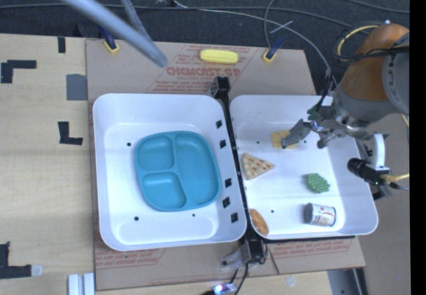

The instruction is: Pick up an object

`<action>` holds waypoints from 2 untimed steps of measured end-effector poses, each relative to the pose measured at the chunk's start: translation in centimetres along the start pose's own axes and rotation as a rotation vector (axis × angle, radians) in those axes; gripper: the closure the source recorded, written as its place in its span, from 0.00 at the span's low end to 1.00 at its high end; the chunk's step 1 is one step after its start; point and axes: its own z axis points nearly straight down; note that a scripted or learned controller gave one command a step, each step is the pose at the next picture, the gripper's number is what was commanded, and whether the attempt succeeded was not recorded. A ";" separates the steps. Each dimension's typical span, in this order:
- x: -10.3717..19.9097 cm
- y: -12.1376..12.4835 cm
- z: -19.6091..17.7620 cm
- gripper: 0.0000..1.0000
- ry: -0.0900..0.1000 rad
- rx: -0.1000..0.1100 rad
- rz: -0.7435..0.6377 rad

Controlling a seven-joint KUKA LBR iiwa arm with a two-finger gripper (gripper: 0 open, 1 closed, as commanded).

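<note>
Reaching in over the right bin, the gripper hangs low above the white floor, its two dark fingers spread apart, one stretching toward the bin's divider side and the other a shorter stub beside it, with nothing caught between them. Right at the tip of the longer finger lies a small yellow block, touching it or very nearly so; from where I stand I cannot tell which. It sits just beyond the gripper, on the side away from the arm, so the coming move looks to me like a short push forward and down to bring the fingers around it. The block is too small to show a clear long axis. Further out, toward the near edge of the bin, a pizza-slice toy lies flat, pointing toward the gripper's side; a green knobbly piece sits below the wrist, a small can on its side lies beyond that, and a brown bread-like piece rests in the corner. Well apart, across the divider, the left bin holds a blue sectioned tray.
</note>
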 end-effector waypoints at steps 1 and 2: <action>0.4 -0.9 4.9 0.00 0.000 0.001 0.001; 0.4 -0.8 7.6 0.00 -0.002 -0.006 0.001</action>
